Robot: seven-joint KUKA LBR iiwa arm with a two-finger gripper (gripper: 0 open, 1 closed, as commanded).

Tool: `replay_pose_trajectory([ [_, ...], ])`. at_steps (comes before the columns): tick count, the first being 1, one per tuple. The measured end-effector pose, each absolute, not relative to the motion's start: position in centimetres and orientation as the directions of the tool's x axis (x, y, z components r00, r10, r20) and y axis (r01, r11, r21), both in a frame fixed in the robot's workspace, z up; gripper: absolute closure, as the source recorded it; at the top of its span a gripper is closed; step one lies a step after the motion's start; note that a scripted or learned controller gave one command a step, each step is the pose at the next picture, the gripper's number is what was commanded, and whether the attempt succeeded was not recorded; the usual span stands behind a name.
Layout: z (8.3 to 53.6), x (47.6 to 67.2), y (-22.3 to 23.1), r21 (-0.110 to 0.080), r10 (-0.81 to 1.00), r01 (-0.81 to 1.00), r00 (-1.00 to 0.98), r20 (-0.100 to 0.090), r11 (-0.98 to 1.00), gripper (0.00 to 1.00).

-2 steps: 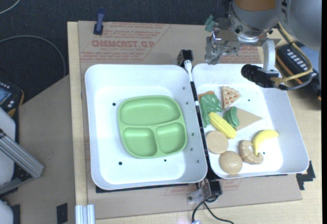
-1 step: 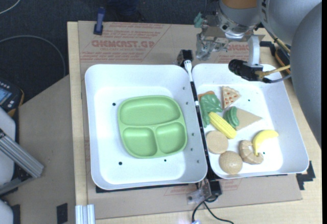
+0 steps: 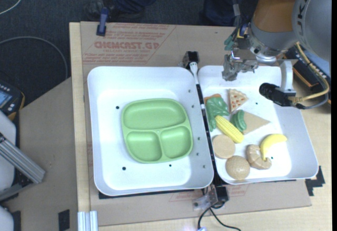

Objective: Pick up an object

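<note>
Grey gripper [image 3: 230, 73], its open-or-closed state impossible to tell, hovers above the pizza slice [image 3: 237, 99]; descending straight and centred would likely help.

Arm: you are looking at the grey arm [image 3: 310, 9] reaching in from about two o'clock, its orange band showing above the wrist.
Wrist: it is pointing down toward seven o'clock.
Gripper: the gripper [image 3: 230, 73] is hanging low at roughly one o'clock from centre.
</note>
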State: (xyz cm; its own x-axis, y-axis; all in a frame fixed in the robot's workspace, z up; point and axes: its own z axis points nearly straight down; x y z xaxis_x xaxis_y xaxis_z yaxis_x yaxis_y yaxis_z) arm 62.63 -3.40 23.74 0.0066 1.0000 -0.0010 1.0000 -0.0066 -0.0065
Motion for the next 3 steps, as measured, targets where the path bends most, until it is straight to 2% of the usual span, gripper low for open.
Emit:
replay_pose_trajectory([
  [1, 21.2, 63.9, -2.5, -0.004, 1.000, 1.000, -0.001, 0.000, 0.001, 1.00],
  [2, 8.3, 57.0, -14.7, -0.012, 1.000, 1.000, 0.013, -0.001, -0.013, 1.00],
  [3, 8.4, 53.4, -10.1, -0.007, 1.000, 1.000, -0.001, 0.004, 0.001, 1.00],
])
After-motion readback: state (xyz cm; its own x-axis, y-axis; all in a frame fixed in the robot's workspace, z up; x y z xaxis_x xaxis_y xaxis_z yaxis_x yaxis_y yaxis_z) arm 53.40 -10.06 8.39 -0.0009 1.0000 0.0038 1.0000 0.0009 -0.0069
